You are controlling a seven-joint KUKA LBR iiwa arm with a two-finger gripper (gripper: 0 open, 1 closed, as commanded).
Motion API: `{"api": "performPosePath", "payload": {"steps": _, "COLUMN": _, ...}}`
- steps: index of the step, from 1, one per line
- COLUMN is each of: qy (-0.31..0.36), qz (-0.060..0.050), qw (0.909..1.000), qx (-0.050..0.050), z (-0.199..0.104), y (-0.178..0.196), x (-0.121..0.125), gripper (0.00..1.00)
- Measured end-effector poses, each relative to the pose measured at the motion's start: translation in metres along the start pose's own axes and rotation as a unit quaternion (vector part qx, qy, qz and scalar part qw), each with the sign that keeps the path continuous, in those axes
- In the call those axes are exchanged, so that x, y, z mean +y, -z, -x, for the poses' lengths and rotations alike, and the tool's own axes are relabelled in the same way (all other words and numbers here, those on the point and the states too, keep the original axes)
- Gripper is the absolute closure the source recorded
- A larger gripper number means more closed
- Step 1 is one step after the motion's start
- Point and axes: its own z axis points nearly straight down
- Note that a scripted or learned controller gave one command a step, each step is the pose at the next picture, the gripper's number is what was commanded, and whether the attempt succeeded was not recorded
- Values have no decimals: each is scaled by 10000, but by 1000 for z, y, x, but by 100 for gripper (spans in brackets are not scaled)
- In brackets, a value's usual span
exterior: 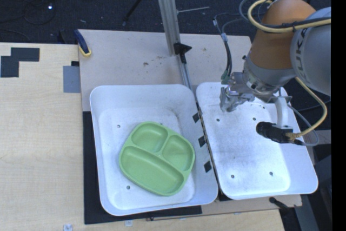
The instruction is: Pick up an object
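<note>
The metal two-finger gripper [231, 99] hangs over the upper left part of the right shallow white plastic bin [270, 170], but from here I cannot tell how it is set, and I see nothing in its grasp. Above it rises the grey arm with its orange band [281, 35], reaching in from the right. In the left shallow white bin [108, 111], well apart from the gripper, a light green plastic divided plate with three compartments [157, 157] lies flat near the middle. Both bins sit side by side on the pale wooden table [38, 132].
</note>
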Motion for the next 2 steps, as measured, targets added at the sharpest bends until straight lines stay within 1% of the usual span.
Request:
{"api": "performPosePath", "payload": {"steps": 1, "qy": 2, "qz": -16, "qw": 10000, "qx": 0, "z": -52, "y": -14, "x": 9, "gripper": 100}}
{"api": "performPosePath", "payload": {"steps": 2, "qy": 3, "qz": -1, "qw": 10000, "qx": 0, "z": -100, "y": -4, "x": 22, "gripper": 100}}
